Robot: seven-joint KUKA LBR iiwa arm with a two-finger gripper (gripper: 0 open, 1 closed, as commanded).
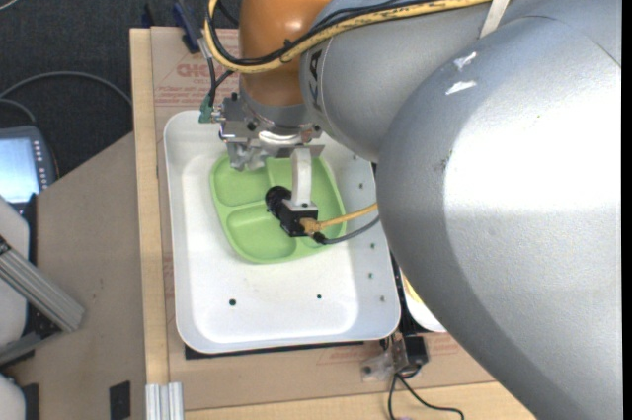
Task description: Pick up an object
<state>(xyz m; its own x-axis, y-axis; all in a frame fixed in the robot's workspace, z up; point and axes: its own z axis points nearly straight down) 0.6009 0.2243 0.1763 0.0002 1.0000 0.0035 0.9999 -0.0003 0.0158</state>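
A light green divided tray (259,228) lies in the left white bin (267,314), towards its far half. The arm reaches in from the right and its wrist hangs directly over the far end of the tray. My gripper (247,159) points down at the tray's far compartment, close to or touching it. The wrist hides the tray's far edge and whatever is at the fingertips.
The near half of the left bin is bare white floor with two small dark holes. The big grey arm covers the right bin almost wholly. Cardboard lies under the bins, and cables run along the bench's far left corner.
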